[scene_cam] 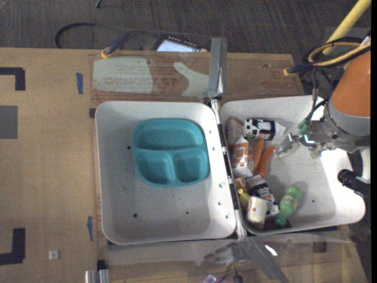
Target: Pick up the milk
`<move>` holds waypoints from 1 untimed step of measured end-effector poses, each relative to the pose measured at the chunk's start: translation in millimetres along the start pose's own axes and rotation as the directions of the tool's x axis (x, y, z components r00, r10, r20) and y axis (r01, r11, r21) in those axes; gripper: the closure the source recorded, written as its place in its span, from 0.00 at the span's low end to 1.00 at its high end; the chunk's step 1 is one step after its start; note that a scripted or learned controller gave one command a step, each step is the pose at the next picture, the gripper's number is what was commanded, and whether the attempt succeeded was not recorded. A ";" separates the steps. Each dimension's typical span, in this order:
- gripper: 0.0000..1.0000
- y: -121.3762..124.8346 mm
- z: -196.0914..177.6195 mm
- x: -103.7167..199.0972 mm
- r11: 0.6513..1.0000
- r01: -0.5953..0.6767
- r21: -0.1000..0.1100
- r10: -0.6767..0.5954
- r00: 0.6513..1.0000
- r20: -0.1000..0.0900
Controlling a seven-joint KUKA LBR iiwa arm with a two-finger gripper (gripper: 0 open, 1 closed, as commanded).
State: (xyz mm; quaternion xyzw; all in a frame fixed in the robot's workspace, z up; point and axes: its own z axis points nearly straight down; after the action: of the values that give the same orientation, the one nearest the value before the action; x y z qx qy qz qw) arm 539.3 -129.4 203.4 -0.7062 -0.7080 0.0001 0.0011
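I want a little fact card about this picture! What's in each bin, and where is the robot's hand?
left bin: holds a teal divided tray
right bin: a pile of toy food along its left side
milk: cow-spotted carton, lying at the top of the pile
carrots: two orange ones, just below the milk
green bottle: lying near the bin's bottom edge
gripper: above the right bin, to the right of the milk, apart from it
arm: enters from the right
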 end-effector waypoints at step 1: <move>0.00 77.6 95.3 32.4 0.994 0.108 -0.016 -0.108 0.994 0.003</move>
State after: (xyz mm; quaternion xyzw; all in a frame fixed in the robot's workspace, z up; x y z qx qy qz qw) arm 616.6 -96.7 108.0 -0.6670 -0.7451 -0.0049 -0.0056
